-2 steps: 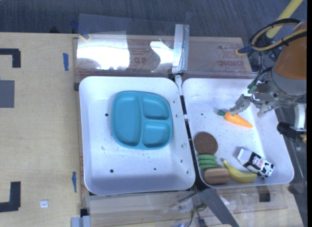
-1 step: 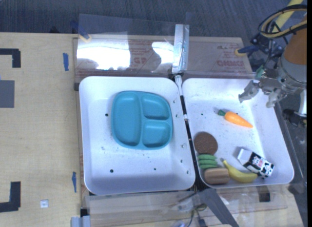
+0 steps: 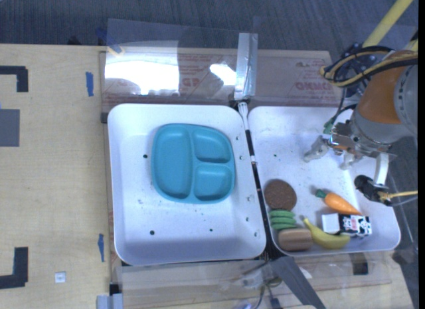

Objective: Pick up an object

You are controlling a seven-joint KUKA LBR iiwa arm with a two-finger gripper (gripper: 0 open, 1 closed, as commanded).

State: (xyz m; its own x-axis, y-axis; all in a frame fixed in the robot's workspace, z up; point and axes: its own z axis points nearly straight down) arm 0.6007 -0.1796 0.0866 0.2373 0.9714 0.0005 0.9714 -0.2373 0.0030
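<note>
Below, the carrot (image 3: 339,202) lies near the open hand (image 3: 331,153).

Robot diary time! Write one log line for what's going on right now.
tool: open, above right bin floor, holding nothing | carrot, banana, cookie: lying near front | left bin: blue tray

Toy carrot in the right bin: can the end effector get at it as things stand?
Probably yes. The end effector hovers over the right bin, and the toy carrot lies uncovered just below it in the view, apart from the banana.
</note>
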